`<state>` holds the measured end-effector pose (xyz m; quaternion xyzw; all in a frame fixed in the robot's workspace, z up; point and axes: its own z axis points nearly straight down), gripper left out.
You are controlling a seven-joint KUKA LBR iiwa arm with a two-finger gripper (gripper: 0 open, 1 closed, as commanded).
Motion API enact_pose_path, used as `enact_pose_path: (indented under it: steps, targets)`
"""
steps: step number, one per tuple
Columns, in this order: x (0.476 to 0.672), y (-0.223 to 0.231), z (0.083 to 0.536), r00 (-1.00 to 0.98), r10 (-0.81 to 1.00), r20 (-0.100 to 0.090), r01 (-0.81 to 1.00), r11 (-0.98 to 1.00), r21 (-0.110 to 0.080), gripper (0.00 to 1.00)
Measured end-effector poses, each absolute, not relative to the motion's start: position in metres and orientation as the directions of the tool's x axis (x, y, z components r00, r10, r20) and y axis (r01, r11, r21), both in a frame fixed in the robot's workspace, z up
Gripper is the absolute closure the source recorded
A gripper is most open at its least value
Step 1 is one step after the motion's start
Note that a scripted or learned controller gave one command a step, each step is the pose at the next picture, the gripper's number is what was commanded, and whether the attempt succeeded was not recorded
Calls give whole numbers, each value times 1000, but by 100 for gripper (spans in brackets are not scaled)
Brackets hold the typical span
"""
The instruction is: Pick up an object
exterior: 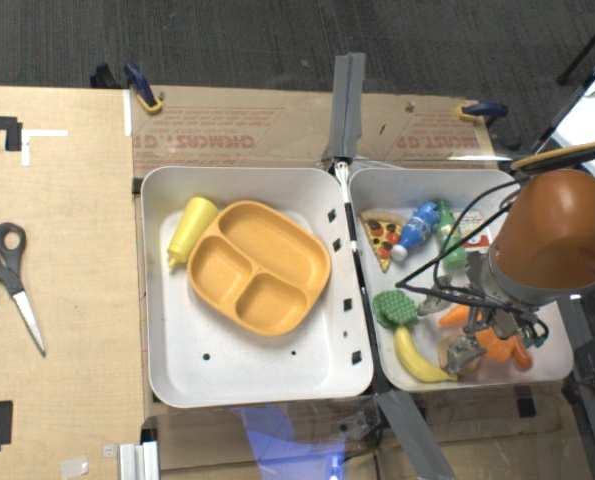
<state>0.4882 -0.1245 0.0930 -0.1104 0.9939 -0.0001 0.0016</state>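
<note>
on the bench at far left lie grey-handled scissors, well apart from the bins. the left bin holds a yellow mustard bottle lying against the upper left edge of an orange divided plate, which sits tilted near the bin's middle. the right bin holds a toy pizza slice near its upper left corner, a blue bottle just beside it, and a green bottle next to that. lower down sit a green leafy toy and a banana curving along the bin's front. the gripper hangs low in the right bin's lower right part, just right of the banana's tip, over orange toy pieces; whether it is apart or together i cannot tell. the arm's orange band looms above it, with black cables around.
</note>
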Motion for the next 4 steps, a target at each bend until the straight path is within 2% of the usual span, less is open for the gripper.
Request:
enact_pose_path:
  steps: [1,2,3,4]
  targets:
    - [557,-101,93,-957,-290,-6,-290,957,-1,0]
    - [490,-162,93,-933,-360,-3,-360,933,-1,0]
    - [562,-129,94,-944,-329,-7,-329,944,-1,0]
    - [616,-161,94,-970,-242,-7,-242,970,-1,0]
